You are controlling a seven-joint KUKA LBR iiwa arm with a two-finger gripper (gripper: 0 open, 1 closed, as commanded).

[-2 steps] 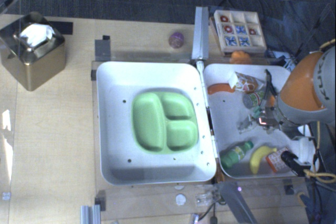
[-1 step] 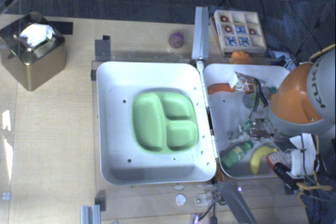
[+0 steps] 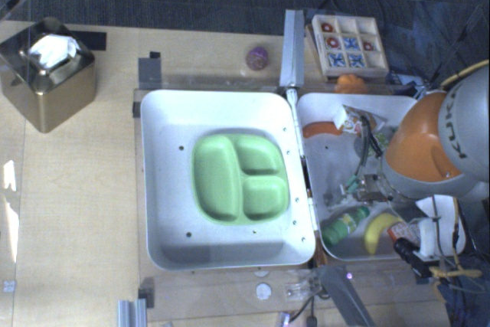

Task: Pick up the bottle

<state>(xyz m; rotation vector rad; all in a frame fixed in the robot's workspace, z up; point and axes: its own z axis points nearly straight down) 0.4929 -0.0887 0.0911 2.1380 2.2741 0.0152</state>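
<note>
A green bottle (image 3: pixel 344 226) lies on its side near the front left corner of the right bin (image 3: pixel 331 165). My gripper (image 3: pixel 360 194) hangs just above and behind the bottle, under the arm's orange band (image 3: pixel 419 142). The arm covers much of the right bin's right half. I cannot see anything held in the gripper.
A yellow banana (image 3: pixel 378 230) lies right of the bottle. An orange object (image 3: pixel 321 129) and a crumpled packet (image 3: pixel 357 121) sit at the back of the right bin. The left bin (image 3: pixel 164 165) holds a green divided plate (image 3: pixel 239 176). A tic-tac-toe board (image 3: pixel 349 46) lies behind the bins.
</note>
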